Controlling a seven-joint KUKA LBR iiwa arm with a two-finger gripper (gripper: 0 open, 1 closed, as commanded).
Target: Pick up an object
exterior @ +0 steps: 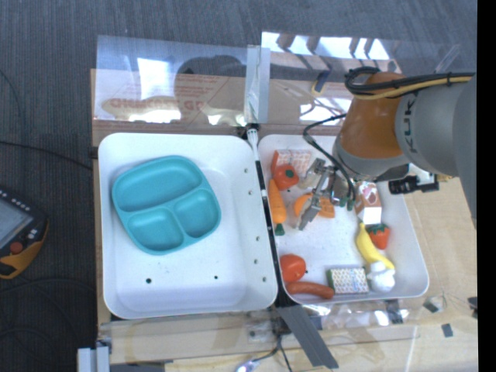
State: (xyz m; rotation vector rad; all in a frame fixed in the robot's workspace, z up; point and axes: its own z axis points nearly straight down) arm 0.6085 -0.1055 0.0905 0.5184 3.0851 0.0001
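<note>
My gripper (316, 204) hangs low in the right bin (411, 248), fingers seemingly spread (the clutter blurs them) over a small orange piece (301, 204). I fear it clips the neighbouring carrot (276, 201) and closes on nothing.

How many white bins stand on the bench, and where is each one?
2. The left bin holds a teal divided plate. The right bin holds toy food, with the gripper reaching into it. I see no sign of further bins.
</note>
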